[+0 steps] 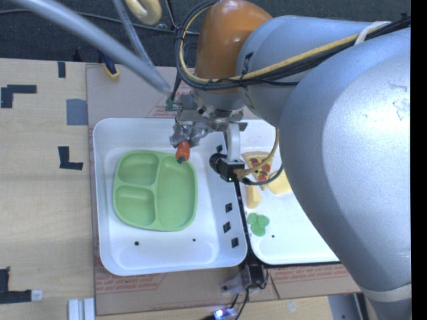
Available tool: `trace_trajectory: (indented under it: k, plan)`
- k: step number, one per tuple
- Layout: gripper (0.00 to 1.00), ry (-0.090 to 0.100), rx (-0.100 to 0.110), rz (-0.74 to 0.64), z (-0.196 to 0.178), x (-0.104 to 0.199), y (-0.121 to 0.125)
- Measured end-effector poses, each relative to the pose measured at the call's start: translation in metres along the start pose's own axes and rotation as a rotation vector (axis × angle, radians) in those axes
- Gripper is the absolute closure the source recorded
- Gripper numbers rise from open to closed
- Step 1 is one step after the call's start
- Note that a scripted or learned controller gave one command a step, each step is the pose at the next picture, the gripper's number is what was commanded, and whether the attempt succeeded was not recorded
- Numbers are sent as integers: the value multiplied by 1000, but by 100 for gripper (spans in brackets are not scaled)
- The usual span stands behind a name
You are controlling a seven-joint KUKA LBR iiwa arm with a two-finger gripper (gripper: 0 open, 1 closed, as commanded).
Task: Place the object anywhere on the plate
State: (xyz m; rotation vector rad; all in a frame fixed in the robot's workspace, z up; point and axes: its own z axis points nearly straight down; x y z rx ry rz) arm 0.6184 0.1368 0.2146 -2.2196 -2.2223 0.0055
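Item: small orange carrot-like object (pixel 182 153), reddish at its lower tip, at frame centre, just over the upper right edge of the green three-compartment plastic plate (pixel 155 190). I log the two-finger gripper (pixel 183 141) directly above it; fingers closed on its top end. Whether object touches plate: I cannot tell. The grey arm (pixel 347 132) hides much of the right white bin (pixel 293 249).
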Motion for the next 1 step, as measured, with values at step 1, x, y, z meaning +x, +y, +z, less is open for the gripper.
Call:
trace_trajectory:
  k: [1]
  plan:
    - [0, 0, -1, 0, -1, 0, 0]
